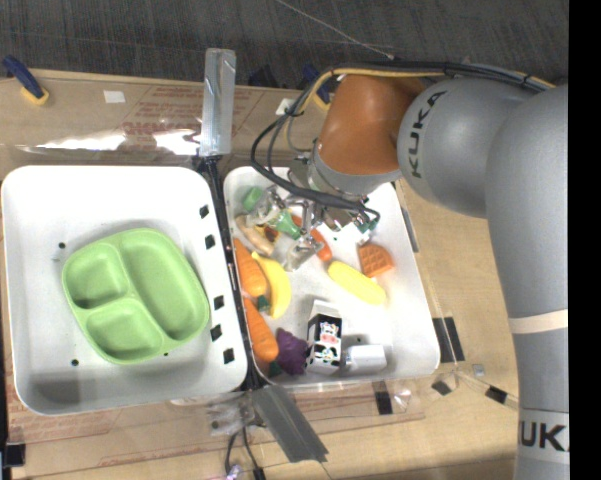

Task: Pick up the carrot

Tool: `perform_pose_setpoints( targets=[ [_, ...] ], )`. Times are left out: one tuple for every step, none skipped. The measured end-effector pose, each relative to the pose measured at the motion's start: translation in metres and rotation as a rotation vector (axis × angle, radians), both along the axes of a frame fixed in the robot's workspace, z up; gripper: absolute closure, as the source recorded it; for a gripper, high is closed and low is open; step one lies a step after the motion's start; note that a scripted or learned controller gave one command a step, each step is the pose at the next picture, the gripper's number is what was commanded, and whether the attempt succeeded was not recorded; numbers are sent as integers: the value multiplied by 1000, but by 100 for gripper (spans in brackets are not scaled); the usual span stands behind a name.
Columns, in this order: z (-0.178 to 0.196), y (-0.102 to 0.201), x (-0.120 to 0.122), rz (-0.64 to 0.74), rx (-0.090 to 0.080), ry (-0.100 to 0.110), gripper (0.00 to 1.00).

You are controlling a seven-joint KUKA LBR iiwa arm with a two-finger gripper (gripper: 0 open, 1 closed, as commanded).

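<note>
Carrot [259, 329] lies in right bin [412, 298]; pincer [302, 230] state unclear.

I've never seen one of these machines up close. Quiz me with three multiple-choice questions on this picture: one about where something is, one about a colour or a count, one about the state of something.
1. Where does the green divided plate lie?
A. In the left bin
B. In the right bin
C. On the bare bench

2. How many compartments does that plate have?
A. Two
B. Three
C. Five

3. How does the carrot lie?
A. Lifted clear above the bins
C. Resting on the green plate
B. Down in the right bin, by its left wall

Answers:
1 A: the plate sits alone inside the left bin.
2 B: one long section and two smaller ones are visible.
3 B: the carrot rests low against the wall next to a banana, while the tool is over the toys further back in that bin.
</note>
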State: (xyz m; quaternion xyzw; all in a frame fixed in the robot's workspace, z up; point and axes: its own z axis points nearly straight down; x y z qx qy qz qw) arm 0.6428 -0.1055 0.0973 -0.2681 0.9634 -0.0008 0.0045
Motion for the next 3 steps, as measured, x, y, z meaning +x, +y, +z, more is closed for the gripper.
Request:
perform_pose_setpoints(
  targets=[
    [15, 2, 4, 5, 1, -14, 100],
    [1, -20, 18, -177, 1, -1, 100],
    [42, -21, 16, -644, 3, 3, 100]
  ],
)
